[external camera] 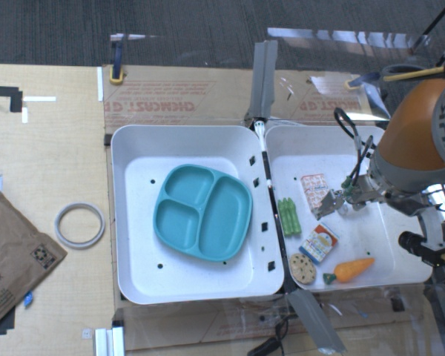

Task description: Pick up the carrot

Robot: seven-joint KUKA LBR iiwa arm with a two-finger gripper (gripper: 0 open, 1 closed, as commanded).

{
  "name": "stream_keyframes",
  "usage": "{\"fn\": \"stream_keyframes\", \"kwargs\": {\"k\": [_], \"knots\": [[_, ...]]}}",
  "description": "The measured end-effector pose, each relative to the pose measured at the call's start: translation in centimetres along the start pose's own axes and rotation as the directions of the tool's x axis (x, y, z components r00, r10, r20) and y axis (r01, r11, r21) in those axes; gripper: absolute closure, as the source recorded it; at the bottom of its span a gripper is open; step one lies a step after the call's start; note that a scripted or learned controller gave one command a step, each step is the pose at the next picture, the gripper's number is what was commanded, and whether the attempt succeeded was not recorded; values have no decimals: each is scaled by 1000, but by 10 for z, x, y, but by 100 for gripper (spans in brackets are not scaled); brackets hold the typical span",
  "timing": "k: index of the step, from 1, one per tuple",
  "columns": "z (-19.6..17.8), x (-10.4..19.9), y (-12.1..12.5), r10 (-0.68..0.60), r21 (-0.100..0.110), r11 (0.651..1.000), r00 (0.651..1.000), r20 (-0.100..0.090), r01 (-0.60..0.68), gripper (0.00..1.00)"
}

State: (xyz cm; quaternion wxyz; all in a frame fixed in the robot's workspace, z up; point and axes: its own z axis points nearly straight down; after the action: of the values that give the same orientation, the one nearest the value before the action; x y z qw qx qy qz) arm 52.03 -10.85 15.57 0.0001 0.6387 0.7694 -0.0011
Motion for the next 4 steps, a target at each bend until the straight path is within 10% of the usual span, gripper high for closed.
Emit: {"fn": "stream_keyframes", "kwargs": {"k": [1, 2, 3, 4], "knots": [[22, -10, -46, -83, 2, 997, 997, -2, 83, 0], [43, -4, -45, -436, 0, 900, 900, -3, 436, 0], [40, -20, -47, -928, -3, 373, 373, 2, 928, 0], [31, -21, -45, -926, -4, 377, 377, 5, 926, 100]]}}
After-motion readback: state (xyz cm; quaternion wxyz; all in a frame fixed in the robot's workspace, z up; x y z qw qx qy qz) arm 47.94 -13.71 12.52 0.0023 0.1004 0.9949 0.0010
